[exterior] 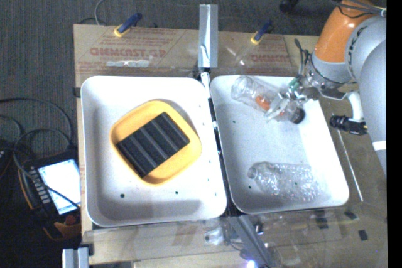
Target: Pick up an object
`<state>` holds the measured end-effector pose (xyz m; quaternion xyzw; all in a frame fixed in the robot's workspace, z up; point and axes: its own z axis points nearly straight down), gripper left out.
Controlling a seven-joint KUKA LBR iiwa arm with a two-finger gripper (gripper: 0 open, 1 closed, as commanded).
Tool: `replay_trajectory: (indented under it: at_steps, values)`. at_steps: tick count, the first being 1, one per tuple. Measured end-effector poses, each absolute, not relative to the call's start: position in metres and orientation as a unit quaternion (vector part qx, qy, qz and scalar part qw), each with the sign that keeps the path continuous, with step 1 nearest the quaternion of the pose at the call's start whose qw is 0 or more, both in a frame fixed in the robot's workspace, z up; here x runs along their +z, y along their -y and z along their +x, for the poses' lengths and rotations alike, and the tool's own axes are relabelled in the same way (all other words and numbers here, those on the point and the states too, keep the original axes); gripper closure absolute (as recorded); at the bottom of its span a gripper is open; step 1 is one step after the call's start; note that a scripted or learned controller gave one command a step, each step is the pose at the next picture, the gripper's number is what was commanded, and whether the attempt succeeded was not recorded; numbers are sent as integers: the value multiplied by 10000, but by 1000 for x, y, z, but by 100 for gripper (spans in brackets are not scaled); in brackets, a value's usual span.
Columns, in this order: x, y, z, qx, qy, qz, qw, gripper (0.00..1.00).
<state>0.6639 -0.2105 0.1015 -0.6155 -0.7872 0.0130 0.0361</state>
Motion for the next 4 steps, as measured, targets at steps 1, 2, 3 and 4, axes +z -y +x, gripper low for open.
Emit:
replay_trajectory:
  at_steps: [1, 2, 3, 4]
  values:
    - [101, 213, 664, 98, 8199, -5718, 278, 0]
    - [101, 213, 666, 82, 8338, -5515, 229, 0]
    - [117, 172, 660, 89, 8558, -5170, 146, 0]
    - [109, 172, 667, 103, 8292, -5588, 104, 0]
